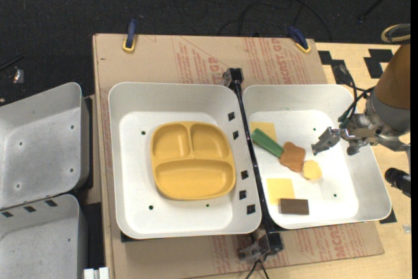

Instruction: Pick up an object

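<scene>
Roughly, by line:
hand (328, 140): open, narrow gap, holds nothing, above right bin (366, 196).
target: yellow round piece (312, 170), just below hand, touching brown piece (293, 156).
handling: probably light, stiff, smooth plastic; may slip.
grip: across its sides.

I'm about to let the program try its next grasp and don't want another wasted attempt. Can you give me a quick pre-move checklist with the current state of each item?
1. Gripper is over the right bin, where the objects lie: ok.
2. Gripper carries nothing from a previous try: ok, nothing is seen between the jaws.
3. Jaws open wide enough for a grasp: cannot tell at this size.
4. A target lies close by: ok, the round yellow piece and brown piece sit just below-left of the gripper.
5. Target stands free of neighbours: not ok, the yellow piece, brown piece and green piece touch in a chain.
6. Yellow divided plate sits apart in the left bin: ok.
</scene>
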